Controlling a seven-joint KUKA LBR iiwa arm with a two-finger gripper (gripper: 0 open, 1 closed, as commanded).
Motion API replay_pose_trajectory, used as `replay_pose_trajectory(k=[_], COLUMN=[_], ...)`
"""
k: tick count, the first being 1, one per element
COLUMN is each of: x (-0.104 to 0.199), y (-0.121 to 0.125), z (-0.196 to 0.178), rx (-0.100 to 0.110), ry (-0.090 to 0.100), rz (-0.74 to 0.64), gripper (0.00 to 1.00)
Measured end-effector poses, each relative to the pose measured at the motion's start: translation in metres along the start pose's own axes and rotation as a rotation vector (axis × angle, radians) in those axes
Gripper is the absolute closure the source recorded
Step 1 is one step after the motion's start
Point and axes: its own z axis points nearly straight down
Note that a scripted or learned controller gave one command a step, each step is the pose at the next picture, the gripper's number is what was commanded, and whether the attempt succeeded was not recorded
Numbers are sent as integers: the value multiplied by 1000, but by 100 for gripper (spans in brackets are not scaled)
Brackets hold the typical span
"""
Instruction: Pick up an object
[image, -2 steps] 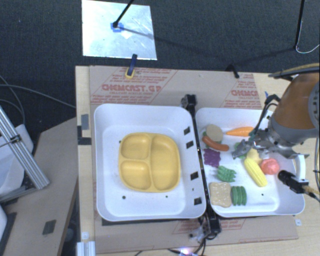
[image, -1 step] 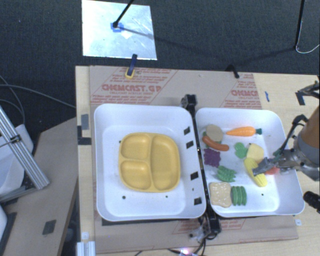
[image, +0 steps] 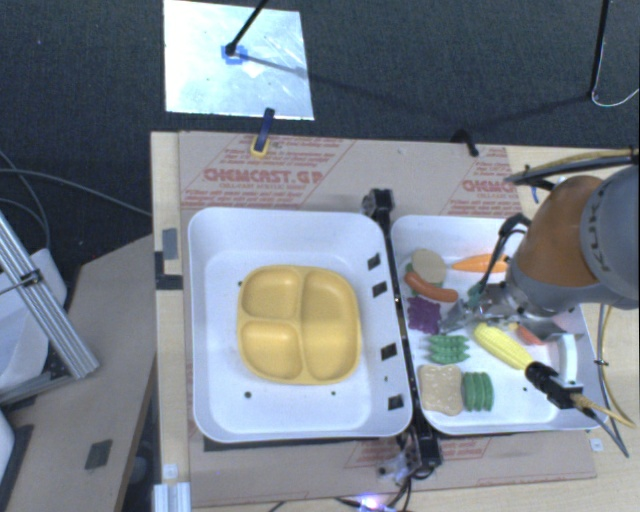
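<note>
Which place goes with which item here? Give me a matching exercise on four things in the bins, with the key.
Items:
1. yellow divided plate
2. corn cob
3. purple grapes
4. slice of bread

Places:
A. near front edge of the right bin, beside the green beans
B. middle of the left bin
C. right bin, just below the gripper
D. right bin's left side, under the red sausage

Pairs: 1-B, 2-C, 3-D, 4-A
</note>
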Motion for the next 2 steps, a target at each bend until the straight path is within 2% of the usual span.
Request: replay_pose_trajectory(k=[1, 2], x=[-5, -5], y=[-2, -1], z=[-14, -24], rx=[0, -3], ry=[-2, -2], rz=[7, 6], gripper=[100, 100])
